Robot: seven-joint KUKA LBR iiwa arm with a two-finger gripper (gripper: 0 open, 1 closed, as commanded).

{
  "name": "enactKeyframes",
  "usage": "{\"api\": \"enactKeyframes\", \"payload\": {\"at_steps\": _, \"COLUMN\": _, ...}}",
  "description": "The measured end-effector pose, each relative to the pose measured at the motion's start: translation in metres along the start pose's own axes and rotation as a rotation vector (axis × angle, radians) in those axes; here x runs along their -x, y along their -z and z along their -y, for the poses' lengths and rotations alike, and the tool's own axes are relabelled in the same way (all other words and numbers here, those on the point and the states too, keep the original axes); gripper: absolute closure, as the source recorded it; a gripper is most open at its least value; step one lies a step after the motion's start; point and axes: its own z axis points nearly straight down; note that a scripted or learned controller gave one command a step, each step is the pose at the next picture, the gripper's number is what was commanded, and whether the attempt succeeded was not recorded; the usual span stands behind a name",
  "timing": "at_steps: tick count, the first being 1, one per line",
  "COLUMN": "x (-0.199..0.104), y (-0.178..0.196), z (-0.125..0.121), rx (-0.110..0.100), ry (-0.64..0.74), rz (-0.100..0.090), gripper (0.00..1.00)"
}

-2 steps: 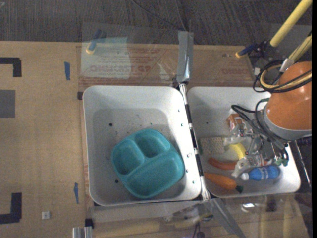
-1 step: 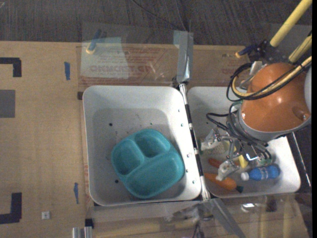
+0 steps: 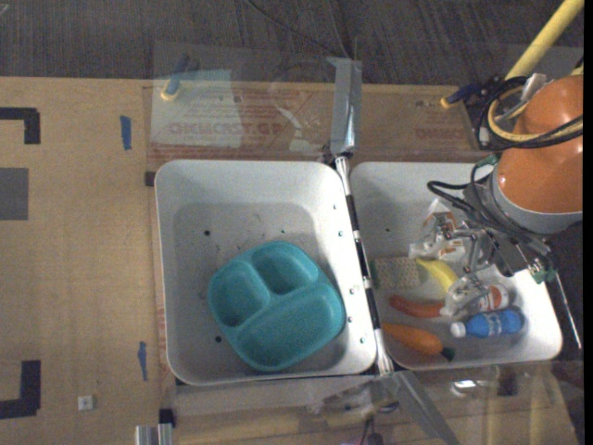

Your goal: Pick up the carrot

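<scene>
Though near end effector (image 3: 471,269), carrot (image 3: 414,339) apart.

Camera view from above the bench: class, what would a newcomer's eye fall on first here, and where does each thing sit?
First, the teal divided plate lying tilted in the left bin. Next, the arm's orange band at the right edge, with the gripper down among the clutter in the right bin. There the carrot lies near the front wall, beside a blue bottle and a yellow banana.
</scene>
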Motion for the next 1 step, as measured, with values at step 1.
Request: {"api": "enactKeyframes", "payload": {"at_steps": 1, "x": 0.0024, "y": 0.0793, "z": 0.0366, "rx": -0.001, "ry": -0.071, "rz": 0.001, "gripper": 0.00}}
